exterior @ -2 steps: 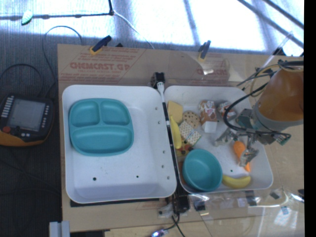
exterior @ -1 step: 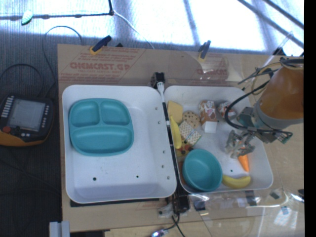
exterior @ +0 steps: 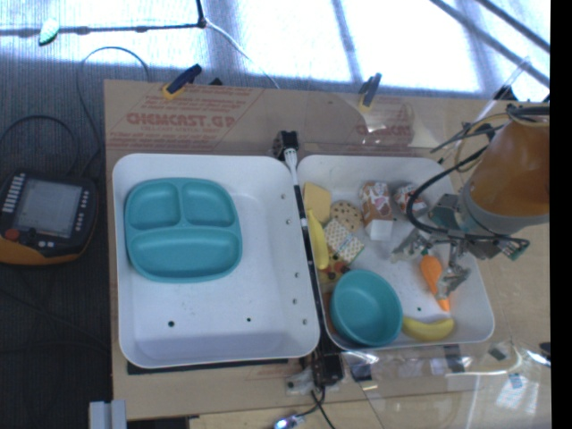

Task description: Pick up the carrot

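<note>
1. Carrot (exterior: 433, 276) lying in right bin (exterior: 478, 324), near its right wall, tip pointing toward the front edge.
2. Gripper (exterior: 436, 259) directly over the carrot's upper end; fingers (exterior: 457, 273) spread apart, one each side of the carrot, not closed on it.
3. Banana (exterior: 427, 329) just in front of the carrot, along the front wall. Teal bowl (exterior: 365, 307) left of the carrot, near the front-left corner.
4. Farther left of the carrot: crackers (exterior: 342, 231), yellow wedge (exterior: 315, 201) and a second banana hugging the divider. Wrapped item (exterior: 377, 199) behind and left of the carrot, small white cube (exterior: 382, 231) nearer.
5. Open floor: narrow strip between carrot and bowl, plus a bare patch of white behind the carrot; right wall close.
6. Left bin (exterior: 214, 329), well left of the carrot: teal divided tray (exterior: 182, 228) only, rest bare.
7. Writing: "CHEMCAST GP" in red on the board (exterior: 179, 119) behind the left bin. Pendant (exterior: 43, 217) screen unreadable.
</note>
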`<state>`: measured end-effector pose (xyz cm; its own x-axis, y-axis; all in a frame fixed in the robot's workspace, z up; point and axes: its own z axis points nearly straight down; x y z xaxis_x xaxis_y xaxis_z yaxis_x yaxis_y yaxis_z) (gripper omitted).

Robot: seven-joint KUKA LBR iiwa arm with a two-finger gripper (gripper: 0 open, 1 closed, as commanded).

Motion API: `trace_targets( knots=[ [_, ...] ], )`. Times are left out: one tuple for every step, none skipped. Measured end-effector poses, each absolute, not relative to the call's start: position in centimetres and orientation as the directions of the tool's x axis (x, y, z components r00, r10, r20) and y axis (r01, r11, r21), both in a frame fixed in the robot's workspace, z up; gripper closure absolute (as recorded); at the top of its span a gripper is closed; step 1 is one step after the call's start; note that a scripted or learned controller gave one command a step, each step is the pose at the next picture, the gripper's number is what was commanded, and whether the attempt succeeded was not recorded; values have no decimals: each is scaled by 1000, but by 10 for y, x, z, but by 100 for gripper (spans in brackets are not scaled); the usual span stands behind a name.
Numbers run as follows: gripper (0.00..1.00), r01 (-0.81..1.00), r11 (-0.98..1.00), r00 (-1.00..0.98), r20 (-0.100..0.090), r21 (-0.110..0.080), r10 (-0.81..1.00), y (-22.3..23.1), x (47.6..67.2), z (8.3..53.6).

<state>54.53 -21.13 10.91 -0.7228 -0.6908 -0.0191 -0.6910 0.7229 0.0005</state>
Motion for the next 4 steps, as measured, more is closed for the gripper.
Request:
trace_targets(
  knots=[
    [100,-690,724,-724,-19,-1,-690,-211,546,118],
    [0,-690,724,-724,-19,0,-689,-211,546,117],
    [0,-723,690,-690,-14,11,-723,-212,554,90],
    [100,-725,688,-688,-18,-8,-725,-214,559,103]
  ],
)
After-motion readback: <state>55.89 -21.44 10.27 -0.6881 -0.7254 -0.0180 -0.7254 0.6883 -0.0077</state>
